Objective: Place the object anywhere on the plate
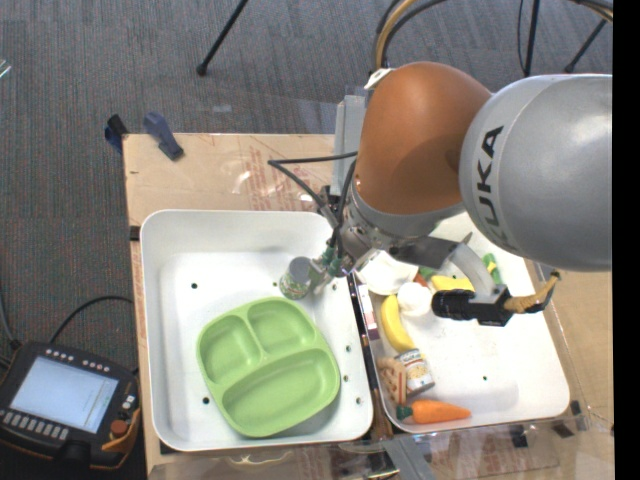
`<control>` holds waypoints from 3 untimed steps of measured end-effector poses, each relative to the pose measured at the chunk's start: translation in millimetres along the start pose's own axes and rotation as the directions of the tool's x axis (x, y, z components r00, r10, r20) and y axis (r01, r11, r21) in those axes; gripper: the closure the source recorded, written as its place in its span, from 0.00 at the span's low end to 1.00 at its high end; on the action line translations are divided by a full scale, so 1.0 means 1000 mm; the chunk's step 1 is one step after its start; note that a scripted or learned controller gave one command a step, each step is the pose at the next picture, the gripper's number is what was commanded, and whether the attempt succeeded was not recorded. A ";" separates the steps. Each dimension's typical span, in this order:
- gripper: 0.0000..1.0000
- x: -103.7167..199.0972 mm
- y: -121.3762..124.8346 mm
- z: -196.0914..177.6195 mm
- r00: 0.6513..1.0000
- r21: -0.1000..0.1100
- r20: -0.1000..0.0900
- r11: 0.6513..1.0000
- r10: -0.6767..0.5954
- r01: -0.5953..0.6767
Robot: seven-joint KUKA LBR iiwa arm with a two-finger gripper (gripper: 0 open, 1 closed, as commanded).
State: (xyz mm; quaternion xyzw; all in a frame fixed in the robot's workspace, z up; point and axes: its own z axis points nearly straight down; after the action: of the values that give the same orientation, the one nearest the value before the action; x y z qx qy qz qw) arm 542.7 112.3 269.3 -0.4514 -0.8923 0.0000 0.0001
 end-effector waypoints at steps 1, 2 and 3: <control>1.00 0.031 -0.046 -0.115 0.974 -0.006 0.004 0.974 -0.226 0.226; 1.00 0.081 -0.009 0.070 0.910 0.011 -0.011 0.910 -0.415 0.415; 1.00 0.021 0.062 0.090 0.911 0.003 -0.003 0.911 -0.413 0.413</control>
State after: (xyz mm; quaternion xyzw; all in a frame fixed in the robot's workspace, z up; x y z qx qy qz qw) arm 580.6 166.2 179.1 -0.2525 -0.9676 0.0009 0.0017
